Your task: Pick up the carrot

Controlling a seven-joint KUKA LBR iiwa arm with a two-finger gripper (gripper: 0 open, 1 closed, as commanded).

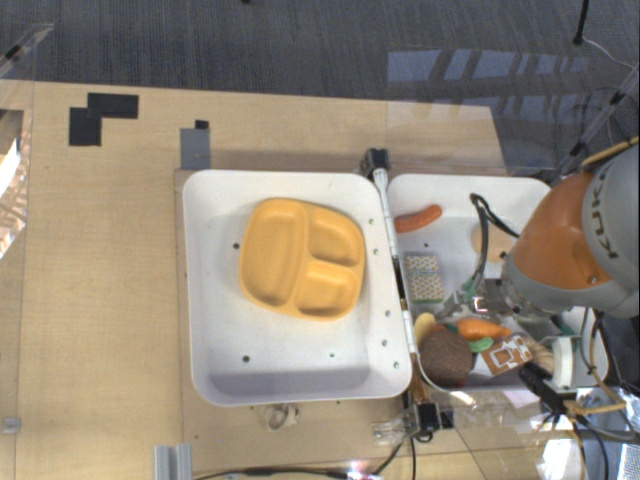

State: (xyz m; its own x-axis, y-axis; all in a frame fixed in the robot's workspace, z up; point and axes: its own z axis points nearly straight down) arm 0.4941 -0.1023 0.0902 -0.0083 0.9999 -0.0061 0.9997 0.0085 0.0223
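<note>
Counter [110, 298] carried two white bins side by side. Left bin [215, 368] held a yellow divided tray [300, 256], nothing else. Right bin [520, 190] held the clutter, with the arm [565, 243] reaching in from the right and covering much of it.

Progress, as a judgement: approach looked done, pick not confirmed. Gripper [478, 306] sat low in the right bin, just above the carrot [480, 329], close to or touching it. Carrot was not seen lifted; it looked to be lying in the bin, near side, between the brown round thing [446, 357] on its left and a printed card [510, 351] on its right. Left to do: secure the grasp and raise it clear.

Fingers: could not tell whether open or closed; wrist and cabling hid them, so no hold claimed.

Carrot looked small, orange, tapered, lying roughly left-right, with a green bit [483, 345] at its near edge, likely the top. Partly hidden by the gripper.

Also in the right bin: a sausage [417, 218] at the far end, well apart, and a grey mesh pad [422, 275] left of the gripper.
</note>
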